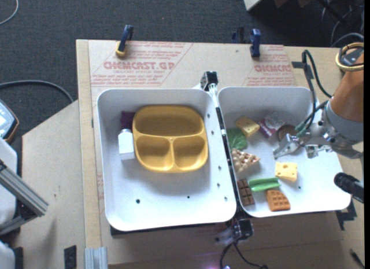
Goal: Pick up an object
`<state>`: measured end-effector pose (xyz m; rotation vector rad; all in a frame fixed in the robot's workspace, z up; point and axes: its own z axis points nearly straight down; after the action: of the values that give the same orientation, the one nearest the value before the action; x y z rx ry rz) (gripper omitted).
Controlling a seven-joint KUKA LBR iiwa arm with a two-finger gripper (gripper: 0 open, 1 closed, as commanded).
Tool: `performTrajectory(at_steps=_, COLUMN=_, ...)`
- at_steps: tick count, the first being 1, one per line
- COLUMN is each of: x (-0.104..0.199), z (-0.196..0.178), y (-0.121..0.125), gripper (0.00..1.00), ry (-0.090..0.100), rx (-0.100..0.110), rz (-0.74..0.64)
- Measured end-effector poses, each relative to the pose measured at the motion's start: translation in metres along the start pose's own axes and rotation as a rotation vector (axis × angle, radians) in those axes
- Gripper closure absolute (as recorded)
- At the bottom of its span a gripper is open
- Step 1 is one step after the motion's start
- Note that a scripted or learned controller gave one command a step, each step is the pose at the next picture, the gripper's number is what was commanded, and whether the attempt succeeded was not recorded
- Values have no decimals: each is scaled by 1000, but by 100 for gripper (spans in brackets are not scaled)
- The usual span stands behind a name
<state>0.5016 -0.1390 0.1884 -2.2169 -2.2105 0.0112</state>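
Camera view looked down on two white bins: the left bin held a yellow divided plate with a small white bottle touching its left edge, and the right bin held a scatter of toy food. The arm came in from the right, and its gripper hung low over the middle of the right bin, fingers pointing left and down. The jaws appeared slightly parted with nothing visibly between them, though the tips were small and partly blurred. The nearest candidate seemed to be the cheese block, which lay just below the fingertips in the view, toward the bin's near edge, apart from them. A brown round piece sat just above the fingertips, nearly touching. Farther left lay a waffle slice; the green bean lay with its long axis running left to right. A short shift toward the near edge would probably have centred the jaws on the cheese.
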Motion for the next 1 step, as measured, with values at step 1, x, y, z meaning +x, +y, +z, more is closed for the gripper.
performTrajectory(at_steps=1, x=0, z=-6, y=3, gripper=0, ry=-2, rx=-12, rz=-3)
